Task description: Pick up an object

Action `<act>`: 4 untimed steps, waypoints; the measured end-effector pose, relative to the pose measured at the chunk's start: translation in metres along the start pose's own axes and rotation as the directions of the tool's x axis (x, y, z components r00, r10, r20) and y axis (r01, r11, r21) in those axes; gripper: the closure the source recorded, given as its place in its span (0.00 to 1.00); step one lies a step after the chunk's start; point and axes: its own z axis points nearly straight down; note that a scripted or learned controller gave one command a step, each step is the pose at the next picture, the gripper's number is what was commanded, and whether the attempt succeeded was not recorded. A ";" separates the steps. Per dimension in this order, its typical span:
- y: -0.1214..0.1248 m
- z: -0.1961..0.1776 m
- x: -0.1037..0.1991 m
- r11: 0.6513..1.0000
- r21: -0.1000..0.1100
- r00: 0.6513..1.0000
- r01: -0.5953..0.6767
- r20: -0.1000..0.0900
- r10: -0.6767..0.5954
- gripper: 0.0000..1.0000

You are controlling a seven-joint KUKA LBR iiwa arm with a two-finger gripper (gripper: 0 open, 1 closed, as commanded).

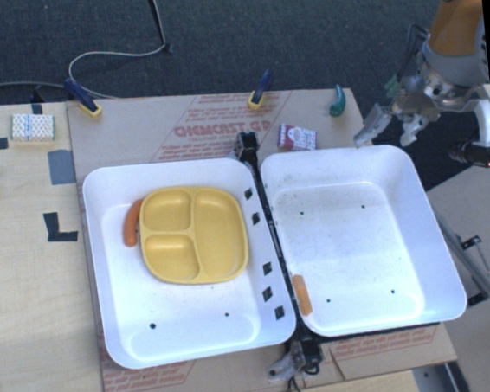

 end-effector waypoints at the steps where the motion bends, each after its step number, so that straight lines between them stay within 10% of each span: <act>1: 0.002 0.066 0.067 1.000 0.002 1.000 0.002 -0.002 -0.002 0.00; 2: 0.003 0.062 0.110 1.000 0.001 1.000 0.001 -0.001 -0.001 0.00; 3: 0.003 0.052 0.110 1.000 0.001 1.000 0.003 0.000 -0.003 1.00; 4: 0.003 0.052 0.110 1.000 0.001 1.000 0.003 0.000 -0.003 0.00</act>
